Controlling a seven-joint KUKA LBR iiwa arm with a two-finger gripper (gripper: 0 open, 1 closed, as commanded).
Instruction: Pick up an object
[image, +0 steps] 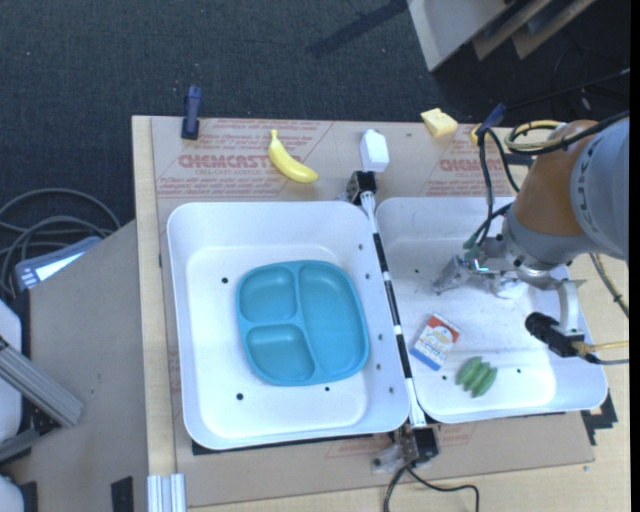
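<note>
- Bench: two shallow white bins stand side by side, the left bin (200, 250) and the right bin (420, 225), on a cardboard-covered top.
- Left bin: a blue compartment tray (300, 322) lies flat near its middle, well apart from the arm.
- Right bin: a small red, white and blue carton (435, 342) lies near the bin's middle; a green pepper-like toy (477, 375) lies just beside it, toward the front wall.
- Arm: the grey arm with its orange band (555, 195) reaches in from the right, and its gripper (478, 270) sits low over the rear half of the right bin.
- Gripper state: one metal finger points left toward the dividing wall; whether the pair stands apart or together cannot be told from this slant. Nothing is seen between them.
- Off the bins: a toy banana (290, 160) and a yellow wedge-shaped block (439, 123) rest on the cardboard behind.
- Step in hand, as judged: the approach, with no object yet taken.
- Next move, as judged: shift toward the carton or the green toy, centre over it, then descend.
</note>
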